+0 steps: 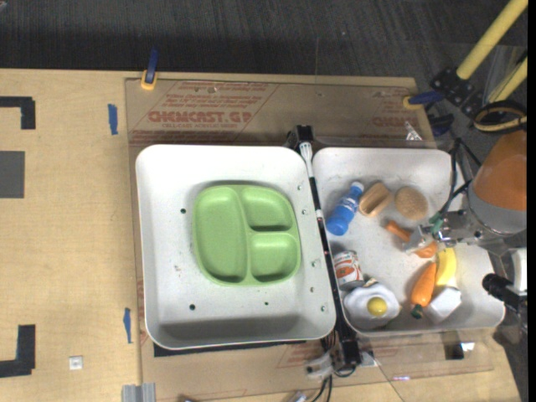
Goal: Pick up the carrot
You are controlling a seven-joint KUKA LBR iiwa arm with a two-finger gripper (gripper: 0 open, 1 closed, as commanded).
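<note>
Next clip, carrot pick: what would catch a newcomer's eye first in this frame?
Most likely the green divided plate, sitting alone in the middle of the left bin. Next, the clutter of toy food in the right bin: a blue bottle, two brown rolls at the top, a fried egg near the front, and the orange carrot beside a banana. The grey-and-orange arm leans in from the right, its gripper just above the carrot.
</note>
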